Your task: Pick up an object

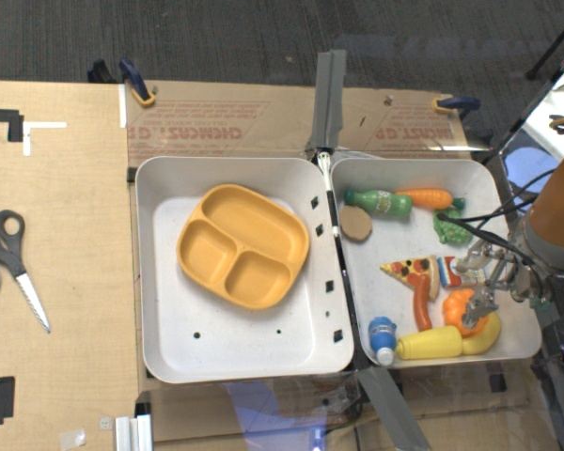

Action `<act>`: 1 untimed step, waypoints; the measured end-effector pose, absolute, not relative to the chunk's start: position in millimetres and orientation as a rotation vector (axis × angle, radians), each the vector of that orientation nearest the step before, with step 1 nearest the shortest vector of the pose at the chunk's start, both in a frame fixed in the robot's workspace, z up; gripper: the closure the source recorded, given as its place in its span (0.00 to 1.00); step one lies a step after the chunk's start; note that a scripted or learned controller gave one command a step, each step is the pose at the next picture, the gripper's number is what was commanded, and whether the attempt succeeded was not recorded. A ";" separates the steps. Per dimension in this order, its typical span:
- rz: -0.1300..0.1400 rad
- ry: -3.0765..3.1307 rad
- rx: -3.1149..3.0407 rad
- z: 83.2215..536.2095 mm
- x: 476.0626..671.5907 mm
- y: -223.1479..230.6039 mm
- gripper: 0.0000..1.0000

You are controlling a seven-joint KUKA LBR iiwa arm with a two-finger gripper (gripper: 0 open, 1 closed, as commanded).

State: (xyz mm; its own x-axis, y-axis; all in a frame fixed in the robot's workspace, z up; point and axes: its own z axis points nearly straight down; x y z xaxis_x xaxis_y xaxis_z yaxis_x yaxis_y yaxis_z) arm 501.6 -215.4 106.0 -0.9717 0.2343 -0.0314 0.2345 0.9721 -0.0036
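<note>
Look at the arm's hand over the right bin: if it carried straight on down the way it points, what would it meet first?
Most likely the orange toy directly beneath the hand, with the banana just beyond it. Depth is unclear in this slanted view, so that is a judgement.

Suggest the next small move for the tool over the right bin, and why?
Probably lower a little onto the orange toy. The tool sits at the right bin's near right corner, right over that toy, with the yellow bottle and banana crowded close. Nothing visibly held yet, so a short straight descent seems best.
</note>
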 end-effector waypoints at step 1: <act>-0.013 3.082 0.432 105.7 500.3 -211.5 0.00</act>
State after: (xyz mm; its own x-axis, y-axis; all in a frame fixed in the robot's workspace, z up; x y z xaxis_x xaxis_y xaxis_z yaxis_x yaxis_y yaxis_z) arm 500.3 -211.5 105.7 -0.9610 0.2750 -0.0301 0.2753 0.9614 -0.0040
